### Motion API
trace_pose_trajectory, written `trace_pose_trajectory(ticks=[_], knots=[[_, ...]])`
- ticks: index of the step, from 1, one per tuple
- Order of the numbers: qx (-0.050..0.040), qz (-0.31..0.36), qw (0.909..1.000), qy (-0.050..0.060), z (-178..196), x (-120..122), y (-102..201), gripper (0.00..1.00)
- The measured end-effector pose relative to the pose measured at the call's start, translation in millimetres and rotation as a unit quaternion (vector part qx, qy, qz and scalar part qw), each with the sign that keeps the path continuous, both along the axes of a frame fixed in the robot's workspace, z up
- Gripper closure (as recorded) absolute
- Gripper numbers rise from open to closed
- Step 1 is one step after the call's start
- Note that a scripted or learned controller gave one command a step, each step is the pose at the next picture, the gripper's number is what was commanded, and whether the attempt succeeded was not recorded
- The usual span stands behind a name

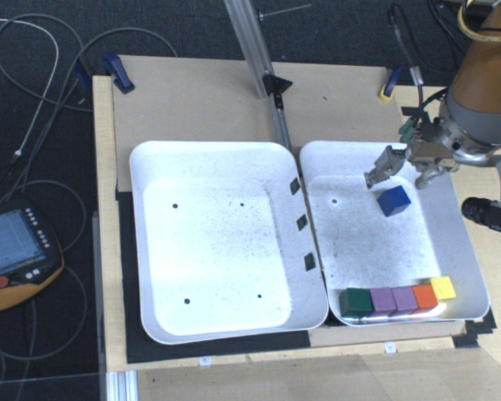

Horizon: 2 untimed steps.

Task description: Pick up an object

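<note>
A blue cube (393,200) lies in the upper part of the right bin (459,249), tilted a little. My gripper (396,180) hovers just behind and above it, and its fingers are open. One fingertip (374,178) points down to the cube's left and the other sits at the cube's upper right. Nothing is between the fingers. A row of several cubes lies along the bin's front wall: green (356,301), purple (384,299), orange (424,295) and yellow (443,288).
The left bin (150,161) lies beside the right one, with black clips (301,221) along the shared edge. A slanted metal post (249,32) rises behind the bins. A teach pendant (12,253) and cables lie on the floor at left.
</note>
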State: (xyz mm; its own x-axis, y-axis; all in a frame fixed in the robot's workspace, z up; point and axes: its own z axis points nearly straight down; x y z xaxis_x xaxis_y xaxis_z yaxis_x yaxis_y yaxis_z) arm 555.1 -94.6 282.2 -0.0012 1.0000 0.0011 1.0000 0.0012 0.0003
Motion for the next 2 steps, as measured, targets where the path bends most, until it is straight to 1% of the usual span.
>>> trace_pose_trajectory(ticks=[1,2], knots=[[-0.0022,-0.003,1.0000,-0.002,27,-27,-49,0.00],[-0.0021,-0.001,1.0000,-0.001,7,72,-98,0.00]])
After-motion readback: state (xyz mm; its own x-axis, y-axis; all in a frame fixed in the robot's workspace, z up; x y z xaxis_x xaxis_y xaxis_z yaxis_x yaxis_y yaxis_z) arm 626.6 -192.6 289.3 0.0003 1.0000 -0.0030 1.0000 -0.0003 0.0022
